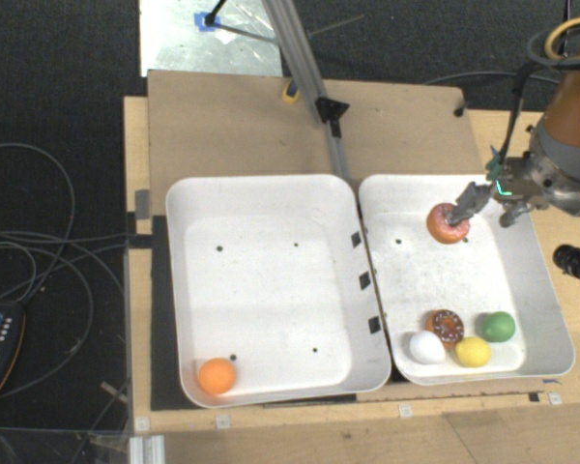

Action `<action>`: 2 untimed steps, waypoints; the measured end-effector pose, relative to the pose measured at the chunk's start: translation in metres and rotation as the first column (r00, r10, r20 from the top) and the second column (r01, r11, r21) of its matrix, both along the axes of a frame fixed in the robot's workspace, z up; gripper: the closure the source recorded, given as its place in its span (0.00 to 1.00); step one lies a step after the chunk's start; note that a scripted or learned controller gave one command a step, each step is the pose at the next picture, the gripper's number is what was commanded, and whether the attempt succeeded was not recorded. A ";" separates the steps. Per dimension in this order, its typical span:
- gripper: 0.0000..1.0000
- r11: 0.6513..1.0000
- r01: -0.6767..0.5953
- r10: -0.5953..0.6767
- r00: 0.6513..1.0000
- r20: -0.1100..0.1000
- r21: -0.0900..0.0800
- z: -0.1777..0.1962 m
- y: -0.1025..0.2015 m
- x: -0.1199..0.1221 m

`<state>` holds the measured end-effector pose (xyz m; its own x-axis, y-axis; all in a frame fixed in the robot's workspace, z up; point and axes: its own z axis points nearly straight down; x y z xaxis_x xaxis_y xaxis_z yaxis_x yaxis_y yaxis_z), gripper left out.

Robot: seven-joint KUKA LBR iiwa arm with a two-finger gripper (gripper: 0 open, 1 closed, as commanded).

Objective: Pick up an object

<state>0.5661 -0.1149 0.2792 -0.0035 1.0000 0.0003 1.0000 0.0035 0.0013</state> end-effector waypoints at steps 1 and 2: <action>0.00 1.000 0.003 -0.003 1.000 -0.004 0.000 -0.042 0.000 -0.003; 0.00 1.000 0.003 -0.003 1.000 -0.005 0.001 -0.088 0.007 -0.008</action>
